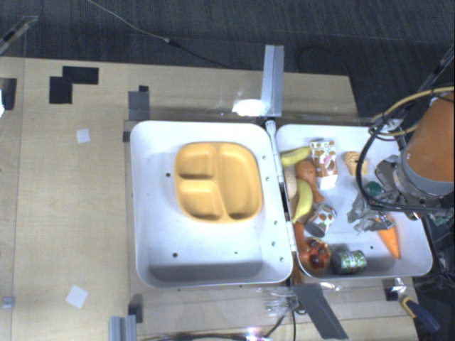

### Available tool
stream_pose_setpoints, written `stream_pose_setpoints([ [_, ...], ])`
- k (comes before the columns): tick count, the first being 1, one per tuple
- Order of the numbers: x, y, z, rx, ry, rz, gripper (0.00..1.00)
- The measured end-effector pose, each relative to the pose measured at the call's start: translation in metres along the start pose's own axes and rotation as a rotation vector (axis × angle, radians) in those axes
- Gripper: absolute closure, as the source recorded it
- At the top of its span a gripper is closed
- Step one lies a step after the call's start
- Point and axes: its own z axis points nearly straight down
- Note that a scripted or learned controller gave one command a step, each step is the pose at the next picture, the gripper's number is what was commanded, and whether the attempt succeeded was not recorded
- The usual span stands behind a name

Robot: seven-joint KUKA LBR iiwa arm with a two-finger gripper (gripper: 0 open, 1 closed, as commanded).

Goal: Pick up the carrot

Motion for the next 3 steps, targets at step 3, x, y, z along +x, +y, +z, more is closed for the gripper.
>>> stream_pose_setpoints([
  [3, -0.009, -0.027, 0.003, 0.002, -0.003, 0.008, 1.00],
])
